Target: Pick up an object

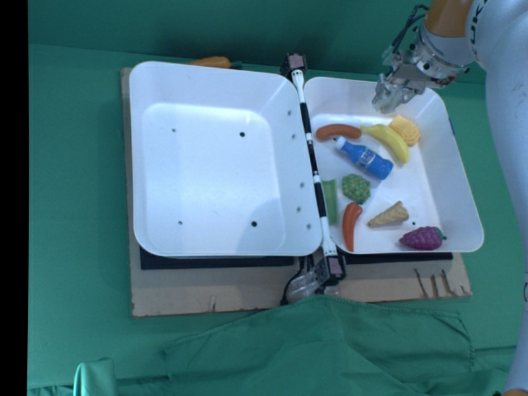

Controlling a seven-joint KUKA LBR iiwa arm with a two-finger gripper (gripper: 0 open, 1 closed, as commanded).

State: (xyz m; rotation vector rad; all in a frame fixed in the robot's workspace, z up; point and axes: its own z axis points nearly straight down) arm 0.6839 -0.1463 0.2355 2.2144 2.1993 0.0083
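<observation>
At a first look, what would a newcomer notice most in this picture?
The bright toy foods crowded in the right bin: a blue bottle, a yellow banana and purple grapes near its front corner. The tool hangs over that bin's far edge, above the banana.

Two glossy white plastic bins (pixel 219 159), smooth-walled. Matt brown cardboard sheet (pixel 206 291) beneath. Creased green cloth (pixel 330 349) draped over the bench. Shiny plastic toy bottle (pixel 365 157), banana (pixel 389 141), carrot (pixel 351 224); bumpy purple grapes (pixel 421 238). Bare grey metal on the claw (pixel 392 97).
</observation>
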